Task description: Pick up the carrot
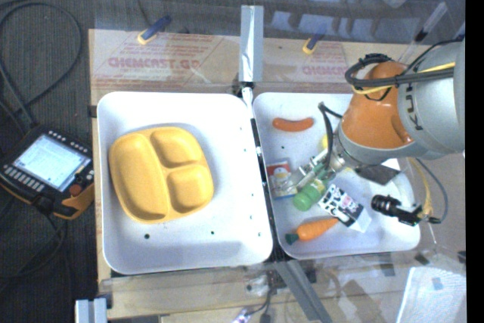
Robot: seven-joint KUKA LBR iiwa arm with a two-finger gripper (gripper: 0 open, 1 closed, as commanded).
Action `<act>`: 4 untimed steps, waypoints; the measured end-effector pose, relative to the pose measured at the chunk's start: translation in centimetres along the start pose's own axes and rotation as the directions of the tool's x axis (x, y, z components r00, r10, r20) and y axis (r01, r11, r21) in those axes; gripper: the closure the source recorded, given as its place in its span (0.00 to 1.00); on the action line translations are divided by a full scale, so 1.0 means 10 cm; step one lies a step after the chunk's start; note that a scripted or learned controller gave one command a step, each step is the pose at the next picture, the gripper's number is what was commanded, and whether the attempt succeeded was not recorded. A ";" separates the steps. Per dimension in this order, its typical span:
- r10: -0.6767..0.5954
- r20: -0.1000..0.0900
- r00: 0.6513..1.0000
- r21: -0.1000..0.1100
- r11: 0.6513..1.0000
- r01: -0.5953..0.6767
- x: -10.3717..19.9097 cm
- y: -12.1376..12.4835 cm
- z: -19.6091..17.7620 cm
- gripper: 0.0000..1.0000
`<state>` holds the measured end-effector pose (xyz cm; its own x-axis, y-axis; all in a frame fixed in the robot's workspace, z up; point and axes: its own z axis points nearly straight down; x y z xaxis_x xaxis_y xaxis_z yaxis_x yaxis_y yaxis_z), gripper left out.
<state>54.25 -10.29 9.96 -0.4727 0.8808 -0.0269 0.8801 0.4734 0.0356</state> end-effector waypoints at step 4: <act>-0.652 -0.010 0.758 0.005 0.758 0.652 0.28 -0.40 0.06 0.00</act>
<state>49.45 -9.75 9.13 -0.9326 0.3594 -0.0336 0.3595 0.9332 0.0047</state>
